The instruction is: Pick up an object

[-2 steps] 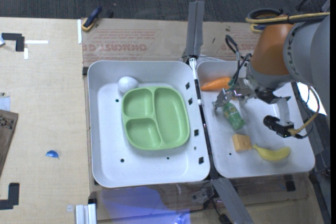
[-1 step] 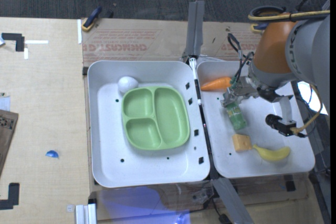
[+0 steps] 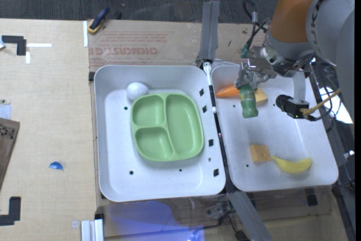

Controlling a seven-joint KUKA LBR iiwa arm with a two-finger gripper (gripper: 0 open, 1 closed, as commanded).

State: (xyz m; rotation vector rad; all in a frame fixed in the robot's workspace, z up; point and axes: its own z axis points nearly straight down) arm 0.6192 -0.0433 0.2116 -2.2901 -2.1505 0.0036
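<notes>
Pincer (image 3: 248,87) pinching translucent green cylinder (image 3: 249,104)

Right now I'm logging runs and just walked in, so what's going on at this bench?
The grey arm with the orange band reaches in over the right bin, its gripper at the bin's far end with a green object hanging right below it. Whether that object is actually gripped is hard to tell. An orange piece lies beside it, and a tan block and a banana lie at the near end. The left bin holds a green divided plate and a white ball.
</notes>
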